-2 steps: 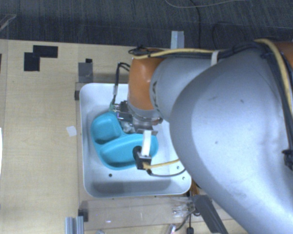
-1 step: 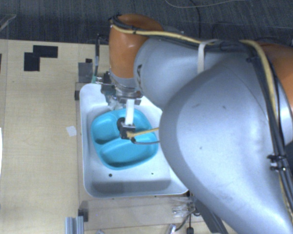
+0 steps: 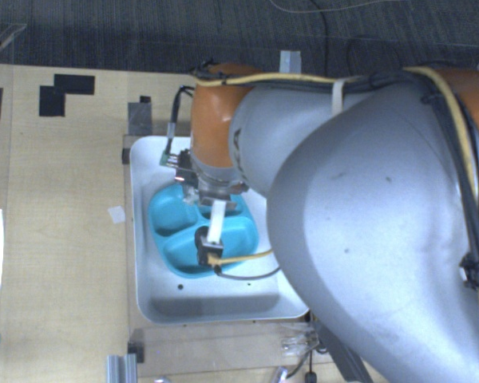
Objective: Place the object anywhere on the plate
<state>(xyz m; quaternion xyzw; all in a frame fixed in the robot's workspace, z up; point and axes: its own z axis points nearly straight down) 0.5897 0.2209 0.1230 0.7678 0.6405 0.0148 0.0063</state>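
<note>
As the arm (image 3: 367,214) covers part of the blue plate (image 3: 164,210), fingers' state beneath the wrist impossible to tell

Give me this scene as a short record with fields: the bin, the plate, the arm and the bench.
bin: white bin, shallow, on the bench
plate: blue divided plate, lying flat inside the white bin
arm: grey arm with orange band, reaching in from the right
arm position: wrist above the middle of the plate, covering part of it
bench: pale bench, black marks near its far left corner
</note>
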